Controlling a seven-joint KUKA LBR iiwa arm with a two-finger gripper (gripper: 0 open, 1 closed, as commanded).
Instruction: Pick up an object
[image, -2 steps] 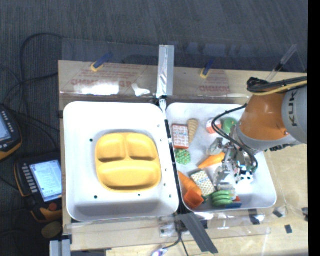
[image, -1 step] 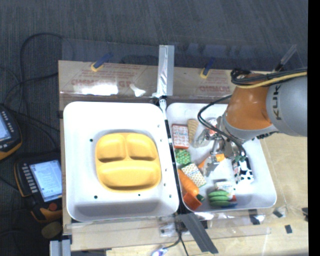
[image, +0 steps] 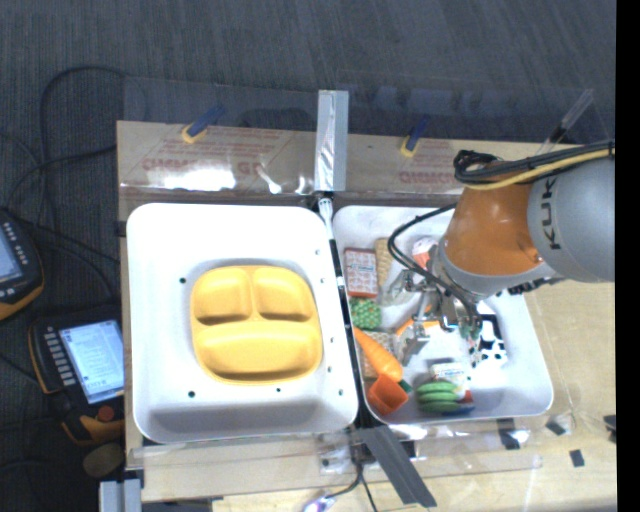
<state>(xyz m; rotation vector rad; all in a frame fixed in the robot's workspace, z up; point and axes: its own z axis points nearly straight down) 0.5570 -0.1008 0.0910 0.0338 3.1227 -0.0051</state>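
Observation:
My gripper (image: 432, 312) hangs low over the middle of the right bin (image: 530, 375), under the orange wrist band. Small items lie around it. An orange carrot (image: 377, 354) rests just to its left, with an orange cup (image: 390, 396) below the carrot. A green toy (image: 438, 394) lies near the bin's front edge. To the gripper's right sits a black-and-white piece (image: 489, 346). At the bin's far left are a red-and-white packet (image: 360, 272) and a green packet (image: 367, 315). The gripper's body hides whatever lies directly beneath it.
The left bin (image: 160, 250) holds a yellow divided tray (image: 256, 320). A raised ridge (image: 338, 300) separates the two bins. Cables run from the arm at the upper right. A tablet and a pendant lie on the floor to the left.

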